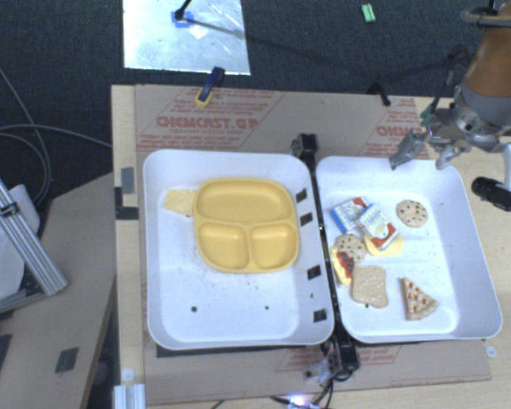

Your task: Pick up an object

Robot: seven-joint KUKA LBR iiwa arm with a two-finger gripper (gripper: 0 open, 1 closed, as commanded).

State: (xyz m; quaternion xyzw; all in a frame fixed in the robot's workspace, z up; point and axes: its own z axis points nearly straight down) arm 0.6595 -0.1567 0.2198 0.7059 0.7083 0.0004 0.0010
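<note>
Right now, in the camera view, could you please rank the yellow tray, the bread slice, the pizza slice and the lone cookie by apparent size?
1. Yellow tray
2. Bread slice and pizza slice: too alike to separate
3. Lone cookie

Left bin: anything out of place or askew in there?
One oddity: a pale yellow flat piece sticks out from under the left edge of the yellow three-compartment plastic tray in the left white bin, so the tray seems to sit partly on it. Otherwise nothing looks spilled or damaged.

Yellow tray; white bins; brown-speckled cookie.
</note>
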